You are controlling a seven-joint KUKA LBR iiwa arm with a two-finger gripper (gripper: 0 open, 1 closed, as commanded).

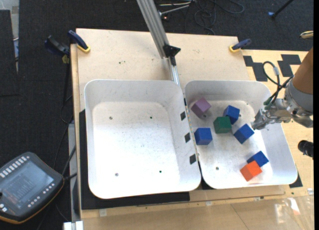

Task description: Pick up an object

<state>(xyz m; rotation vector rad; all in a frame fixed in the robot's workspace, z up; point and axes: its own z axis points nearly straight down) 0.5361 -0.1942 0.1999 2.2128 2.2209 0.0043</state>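
Camera view: hand (260, 119) low over right bin (279, 146), near its right wall; finger spread cannot be told. Blue cube (243, 133) just beside hand tip. Further left: green cube (223, 124), second blue cube (232, 113), purple cube (201, 107), third blue cube (203, 135). Near front: orange cube (250, 170) touching fourth blue cube (258, 158). Left bin (99, 124) alongside, both on desk (124, 57).

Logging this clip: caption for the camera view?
Gripper poised beside a blue cube in the right bin, among six blocks.
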